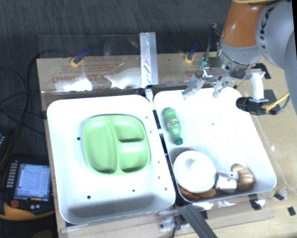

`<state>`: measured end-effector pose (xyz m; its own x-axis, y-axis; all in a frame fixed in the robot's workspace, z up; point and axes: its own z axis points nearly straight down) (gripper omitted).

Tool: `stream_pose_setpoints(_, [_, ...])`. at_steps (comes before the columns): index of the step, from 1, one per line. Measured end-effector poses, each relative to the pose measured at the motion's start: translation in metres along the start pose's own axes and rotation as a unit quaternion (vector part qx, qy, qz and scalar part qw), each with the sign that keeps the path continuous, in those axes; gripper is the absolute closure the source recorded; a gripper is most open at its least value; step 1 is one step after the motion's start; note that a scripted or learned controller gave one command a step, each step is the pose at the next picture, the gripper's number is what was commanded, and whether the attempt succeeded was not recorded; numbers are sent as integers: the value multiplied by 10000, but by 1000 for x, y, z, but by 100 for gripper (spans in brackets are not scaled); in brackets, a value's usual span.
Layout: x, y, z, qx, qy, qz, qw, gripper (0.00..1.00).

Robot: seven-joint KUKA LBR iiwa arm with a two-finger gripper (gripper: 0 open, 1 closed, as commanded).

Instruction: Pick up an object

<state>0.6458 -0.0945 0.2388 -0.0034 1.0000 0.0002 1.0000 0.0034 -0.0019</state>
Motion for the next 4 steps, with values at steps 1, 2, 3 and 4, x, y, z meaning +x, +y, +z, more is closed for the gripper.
stream_pose_setpoints(1, [78, 7, 56, 12, -3, -270, 9996, 0])
stream_pose_setpoints(2, [41, -107, 51, 1, 4, -1628, 9867, 0])
stream_pose_setpoints(3, [28, -77, 43, -10, -3, -2978, 9546, 0])
stream_pose_setpoints(4, [31, -14, 55, -13, -8, -4063, 9137, 0])
